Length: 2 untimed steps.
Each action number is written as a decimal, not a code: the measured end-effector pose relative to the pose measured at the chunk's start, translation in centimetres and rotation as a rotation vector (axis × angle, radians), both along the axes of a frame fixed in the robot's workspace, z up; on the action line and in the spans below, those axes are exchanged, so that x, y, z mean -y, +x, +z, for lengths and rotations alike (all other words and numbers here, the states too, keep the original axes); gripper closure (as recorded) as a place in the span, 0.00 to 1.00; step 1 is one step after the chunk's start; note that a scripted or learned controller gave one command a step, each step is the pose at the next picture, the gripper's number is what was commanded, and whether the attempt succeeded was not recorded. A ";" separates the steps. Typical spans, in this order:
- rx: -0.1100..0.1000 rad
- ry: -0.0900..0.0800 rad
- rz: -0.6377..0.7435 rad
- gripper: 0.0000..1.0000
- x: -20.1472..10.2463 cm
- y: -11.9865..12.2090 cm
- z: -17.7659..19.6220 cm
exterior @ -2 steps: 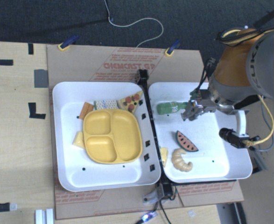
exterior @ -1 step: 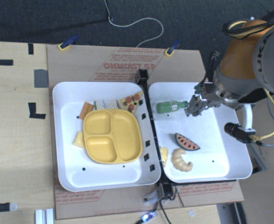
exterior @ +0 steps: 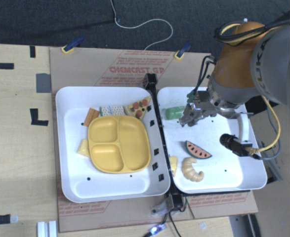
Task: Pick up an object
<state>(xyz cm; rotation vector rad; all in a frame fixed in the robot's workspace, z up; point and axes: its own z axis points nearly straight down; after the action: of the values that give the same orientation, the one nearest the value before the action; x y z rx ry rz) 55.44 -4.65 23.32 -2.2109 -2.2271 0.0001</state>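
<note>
My gripper (exterior: pixel 188 119) hangs over the upper left part of the right bin (exterior: pixel 233 179), pointing down. Just to its left lies a pale green object (exterior: pixel 173 113) against the bin's left wall. A watermelon slice (exterior: pixel 198 150) lies below the gripper near the bin's middle. A croissant (exterior: pixel 191 169) sits near the bin's front edge. A small yellow piece (exterior: pixel 173 164) rests at the bin's left wall next to the croissant. I see nothing held between the fingers.
The left bin (exterior: pixel 70 181) holds a yellow divided plate (exterior: pixel 119 143) with several small food pieces around its top and left edges, among them a pizza slice (exterior: pixel 139 107). A black clamp (exterior: pixel 150 80) sits at the divider between the bins.
</note>
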 end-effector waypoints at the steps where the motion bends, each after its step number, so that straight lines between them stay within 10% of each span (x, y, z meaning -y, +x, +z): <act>1: -0.001 -0.002 -0.002 1.00 -4.3 -0.4 -0.3; 2: -0.001 0.000 0.001 1.00 -9.8 -1.7 0.2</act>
<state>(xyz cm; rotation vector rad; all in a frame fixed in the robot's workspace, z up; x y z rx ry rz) 53.70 5.18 23.52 -2.2100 -2.2275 0.0016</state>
